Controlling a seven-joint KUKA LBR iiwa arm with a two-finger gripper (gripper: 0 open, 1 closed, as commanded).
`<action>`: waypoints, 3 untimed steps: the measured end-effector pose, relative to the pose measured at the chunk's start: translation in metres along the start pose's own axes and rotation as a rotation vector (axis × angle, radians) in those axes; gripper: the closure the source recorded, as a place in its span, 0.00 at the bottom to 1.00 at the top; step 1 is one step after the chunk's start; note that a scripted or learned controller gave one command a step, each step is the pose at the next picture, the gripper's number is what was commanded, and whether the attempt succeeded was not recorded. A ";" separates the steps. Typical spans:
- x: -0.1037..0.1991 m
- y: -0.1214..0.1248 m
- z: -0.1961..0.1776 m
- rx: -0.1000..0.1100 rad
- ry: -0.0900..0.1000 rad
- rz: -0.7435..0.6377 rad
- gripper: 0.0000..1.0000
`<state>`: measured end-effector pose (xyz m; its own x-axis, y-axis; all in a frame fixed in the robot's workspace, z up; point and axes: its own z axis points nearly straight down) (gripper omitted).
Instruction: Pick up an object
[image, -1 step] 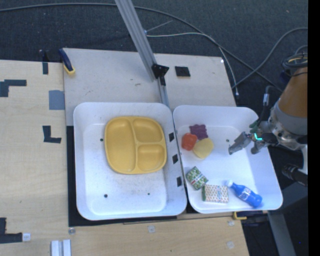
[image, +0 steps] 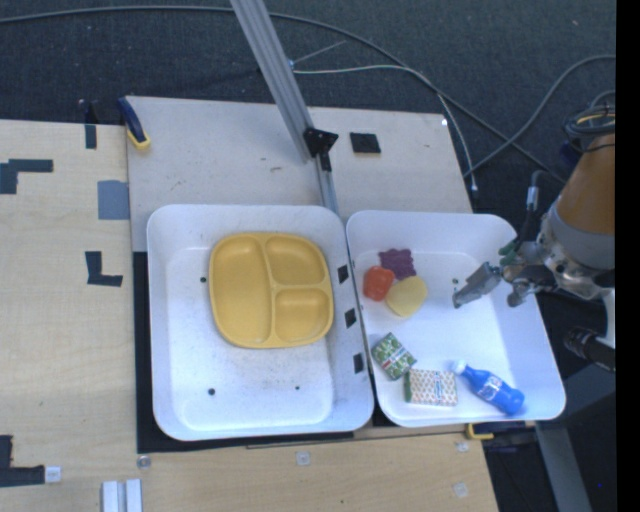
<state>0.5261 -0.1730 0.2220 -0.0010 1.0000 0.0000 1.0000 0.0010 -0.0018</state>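
The left bin (image: 180, 330) carries only the yellow tray (image: 270, 290). My targets lie in the right bin (image: 520, 345), so my gripper (image: 492, 283) waits above it, fingers spread, empty, beside the yellow fruit (image: 407, 296).

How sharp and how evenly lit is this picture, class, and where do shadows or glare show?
Camera view: light is soft and even; the white bins are bright but keep their detail; the yellow tray shows no glare. Faint shadows lie beside the bottle and the tool. Small things look slightly soft, and the carton print is unreadable.
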 end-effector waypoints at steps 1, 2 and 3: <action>0.004 0.008 0.057 0.005 0.001 0.000 0.00; -0.005 0.006 0.107 0.003 0.000 0.001 0.00; -0.005 0.007 0.137 -0.002 -0.002 0.001 0.00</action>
<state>0.5324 -0.1784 0.0855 -0.0005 1.0000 -0.0019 1.0000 0.0005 0.0003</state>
